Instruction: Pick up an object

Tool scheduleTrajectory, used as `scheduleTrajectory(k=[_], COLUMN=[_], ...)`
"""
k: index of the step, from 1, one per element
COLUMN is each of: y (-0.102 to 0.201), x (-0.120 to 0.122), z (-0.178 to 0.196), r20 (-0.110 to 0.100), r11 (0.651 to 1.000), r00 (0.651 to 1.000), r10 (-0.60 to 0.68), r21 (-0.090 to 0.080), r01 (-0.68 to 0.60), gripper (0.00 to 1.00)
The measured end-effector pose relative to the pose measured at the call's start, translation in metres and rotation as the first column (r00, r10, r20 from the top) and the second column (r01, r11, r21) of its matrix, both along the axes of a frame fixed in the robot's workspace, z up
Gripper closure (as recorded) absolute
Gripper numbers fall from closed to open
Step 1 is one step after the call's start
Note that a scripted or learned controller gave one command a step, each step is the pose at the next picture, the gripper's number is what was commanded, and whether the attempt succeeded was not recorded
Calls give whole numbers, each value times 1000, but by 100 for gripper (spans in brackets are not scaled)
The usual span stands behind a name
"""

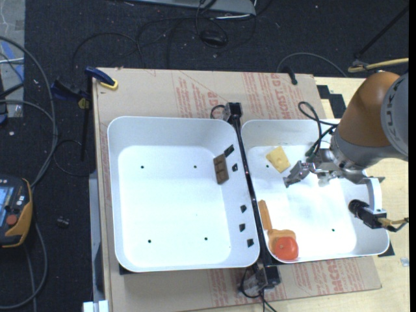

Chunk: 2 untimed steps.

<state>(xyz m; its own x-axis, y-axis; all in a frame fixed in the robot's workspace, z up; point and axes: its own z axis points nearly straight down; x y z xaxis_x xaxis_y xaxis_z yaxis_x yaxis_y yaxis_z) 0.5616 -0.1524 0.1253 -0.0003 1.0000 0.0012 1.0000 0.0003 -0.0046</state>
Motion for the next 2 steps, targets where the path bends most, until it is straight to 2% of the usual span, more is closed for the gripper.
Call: scheduleTrajectory(k=[1, 2], y=[-1, -7], x=[1, 3], z=[13, 56], r20=[5, 7], r11=[1000, 1000], r00=[1000, 1000], r10=[-1, -1], r21=[-1, -2], r01=[1, 1], gripper=[100, 100])
